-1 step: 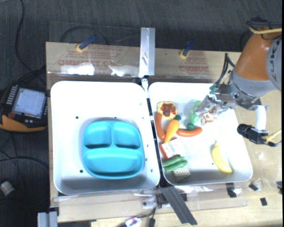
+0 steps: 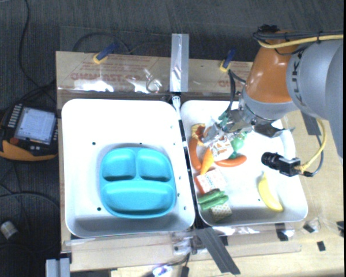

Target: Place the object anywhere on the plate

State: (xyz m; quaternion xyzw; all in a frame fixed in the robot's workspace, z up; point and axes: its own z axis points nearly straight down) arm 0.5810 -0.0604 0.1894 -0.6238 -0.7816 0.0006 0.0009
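The gripper (image 2: pixel 228 133) is low over the toy pile in the right bin (image 2: pixel 294 209); I cannot tell its state. It should close on one toy only, perhaps the carrot (image 2: pixel 230 161), and lift straight. The blue plate (image 2: pixel 138 180) lies alone in the left bin (image 2: pixel 81 154); a banana (image 2: pixel 269 194) lies apart

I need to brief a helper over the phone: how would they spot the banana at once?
Look at the right white bin, the one under the arm. The banana lies alone near its lower right corner, apart from the pile of toy food along the bin's left side. It is the only plain yellow, curved thing there.
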